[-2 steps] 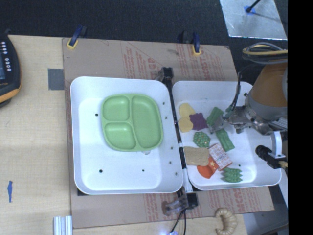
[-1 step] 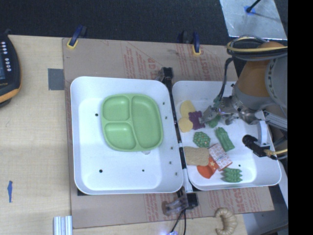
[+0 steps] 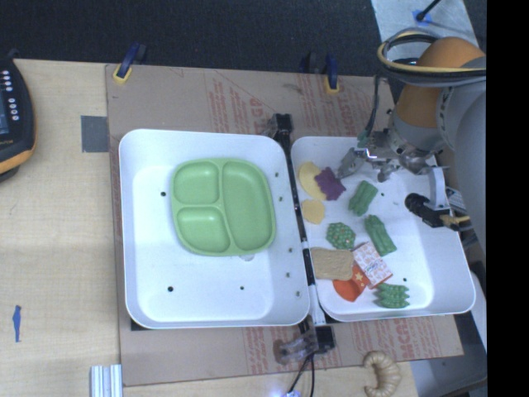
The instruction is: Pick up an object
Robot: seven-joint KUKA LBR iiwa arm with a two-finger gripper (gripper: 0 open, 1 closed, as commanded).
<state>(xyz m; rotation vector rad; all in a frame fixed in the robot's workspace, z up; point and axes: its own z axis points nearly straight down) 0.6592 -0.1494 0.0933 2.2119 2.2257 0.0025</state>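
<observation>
The right bin (image 3: 430, 300) holds several small toy foods: two yellow pieces (image 3: 308, 178), a purple piece (image 3: 330, 184), a green pickle (image 3: 362, 198), another long green piece (image 3: 380, 234), a round green piece (image 3: 340, 236), a tan slice (image 3: 332, 263), a red-and-white packet (image 3: 372, 263), a red-orange piece (image 3: 349, 289) and a bumpy green piece (image 3: 392, 295). My gripper (image 3: 369, 165) hovers over the bin's far edge, just above and right of the purple piece and above the pickle. Its fingers stand apart with nothing between them.
The left bin (image 3: 149, 296) holds a light green divided plate (image 3: 223, 205). A black part (image 3: 428, 210) on the arm hangs over the right bin's right side. A pendant (image 3: 12, 114) lies at far left, and a tan curled object (image 3: 383, 372) lies in front of the bins.
</observation>
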